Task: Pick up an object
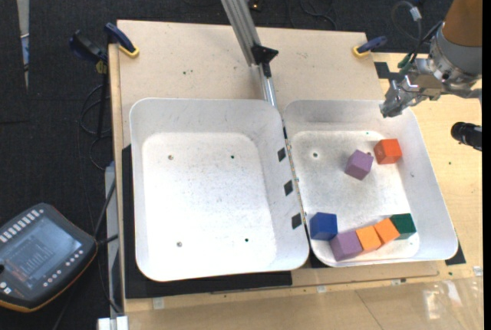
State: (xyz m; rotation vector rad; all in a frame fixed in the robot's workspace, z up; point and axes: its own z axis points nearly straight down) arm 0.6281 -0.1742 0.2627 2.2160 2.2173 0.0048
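The right bin [430, 190] holds several small blocks. An orange cube [388, 150] and a purple cube [359, 164] lie near its back right. Along the front sit a blue cube [323, 226], a second purple block [346, 244], a second orange block [369, 236] and a green block [402, 226] in a row. My gripper [393, 107] hangs over the bin's back right rim, above and just behind the orange cube, with nothing visible between its fingers.
The left bin [153, 167] lies beside the right one on the wooden bench. A slanted metal pole [234, 2] crosses from the top to the gap between the bins. Clamps [123, 41] grip the bench's back corners. A teach pendant [38, 252] sits at lower left.
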